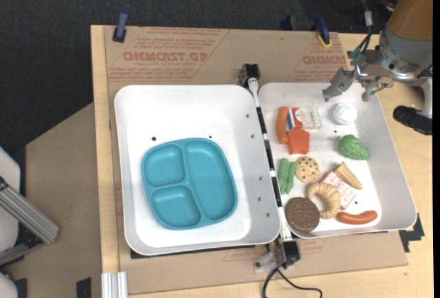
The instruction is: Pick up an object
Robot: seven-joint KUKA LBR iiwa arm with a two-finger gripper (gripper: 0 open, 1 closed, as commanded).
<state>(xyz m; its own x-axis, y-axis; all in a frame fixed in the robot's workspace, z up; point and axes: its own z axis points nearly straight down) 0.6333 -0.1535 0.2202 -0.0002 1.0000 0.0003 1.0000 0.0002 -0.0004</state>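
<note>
Nearest the camera, at the front of the right bin (395,173), a round brown cookie (302,214) lies against the bin's inner corner; just to its right a red sausage (357,217) rests along the front rim; between and slightly behind them a tan pretzel ring (325,197) overlaps a small packet with red print (342,190); a wedge of yellowish bread (347,175) lies touching that packet's far side. Farther back a speckled cracker (307,168) sits beside a green pepper (284,175), which lies along the divider; a leafy green piece (353,146) lies apart near the right side; an orange block (298,141) touches an orange carrot (282,123) and a white carton with red and yellow print (305,118); a small white round object (342,113) lies near the back of the bin. None of these objects is lifted; all rest on the bin floor. Above the back right corner the gripper (358,82) hangs with its two fingers spread apart, nothing between them, the white round object just in front of it; the grey arm (409,28) with its orange band reaches in from the right. Left of the divider, the left bin (137,111) bears a teal three-compartment tray (189,182); both bins sit on a brown board (172,52) held by blue clamps (122,23).
</note>
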